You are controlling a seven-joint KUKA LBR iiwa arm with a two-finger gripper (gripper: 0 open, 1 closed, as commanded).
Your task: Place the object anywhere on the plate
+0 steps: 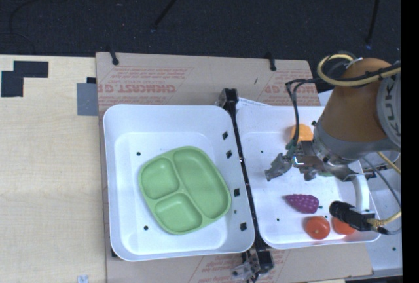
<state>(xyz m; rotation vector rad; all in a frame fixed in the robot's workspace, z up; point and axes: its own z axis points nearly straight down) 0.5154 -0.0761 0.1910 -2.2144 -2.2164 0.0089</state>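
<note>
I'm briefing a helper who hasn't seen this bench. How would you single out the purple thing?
Find the right-hand shallow white bin. Near its front edge lies a purple bunch of toy grapes, just behind a round red-orange fruit. It alone is purple and knobbly.

We see a light green plate (184,190) with three compartments lying flat in the left bin. In the right bin lie a purple grape bunch (302,202), a red tomato-like fruit (317,228) and, perhaps, a half-hidden orange (300,133).
</note>
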